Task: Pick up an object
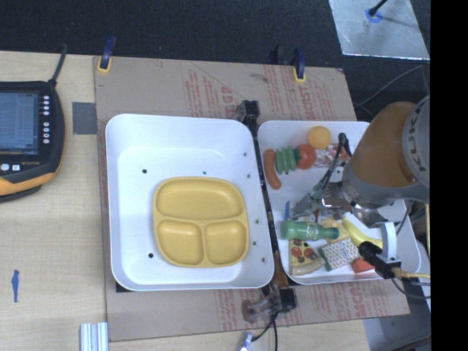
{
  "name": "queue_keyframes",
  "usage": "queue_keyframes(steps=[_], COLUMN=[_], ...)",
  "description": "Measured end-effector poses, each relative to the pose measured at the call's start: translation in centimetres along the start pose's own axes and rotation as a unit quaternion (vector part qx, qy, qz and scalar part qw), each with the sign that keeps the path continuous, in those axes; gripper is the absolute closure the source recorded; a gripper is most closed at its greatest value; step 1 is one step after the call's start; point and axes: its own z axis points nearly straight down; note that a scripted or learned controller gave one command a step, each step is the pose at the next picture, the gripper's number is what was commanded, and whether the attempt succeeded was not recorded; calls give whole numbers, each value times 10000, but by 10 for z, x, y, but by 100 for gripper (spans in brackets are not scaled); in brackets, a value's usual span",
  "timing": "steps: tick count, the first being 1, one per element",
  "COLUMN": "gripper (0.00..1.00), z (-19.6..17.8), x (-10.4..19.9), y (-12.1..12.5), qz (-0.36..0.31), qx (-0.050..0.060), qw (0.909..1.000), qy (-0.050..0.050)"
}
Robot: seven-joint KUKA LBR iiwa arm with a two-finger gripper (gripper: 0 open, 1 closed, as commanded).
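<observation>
The right white bin [276, 133] holds several toy foods. An orange ball [318, 136] and a red tomato [306, 156] lie at its far end, beside a green ridged piece [285, 159] and a red sausage [271, 168]. Nearer the front are a green bottle [311, 231] lying on its side, a yellow banana [358, 234], a pizza slice [305, 257] and a checkered cracker [338, 254]. My gripper [316, 203] hangs low over the middle of this bin, just above the green bottle. The arm's grey and orange wrist hides the bin's right side.
The left white bin [124, 196] holds a yellow three-compartment tray [199, 220]. A black and orange teach pendant [25, 137] rests on the bench at the far left. Clamps [298, 63] pin the cardboard sheet at the back edge.
</observation>
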Motion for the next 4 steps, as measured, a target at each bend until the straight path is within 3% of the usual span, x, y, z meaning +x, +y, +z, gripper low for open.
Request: queue_keyframes(steps=[1,2,3,4], gripper=[100,0,0,0], z=[-11,-11,-23,-2], x=[-1,-1,-20,-30], y=[1,1,85,130], qz=[-17,-16,14,5], qx=[-12,-12,-1,177], qw=[10000,10000,10000,9998], qy=[-11,-12,-6,73])
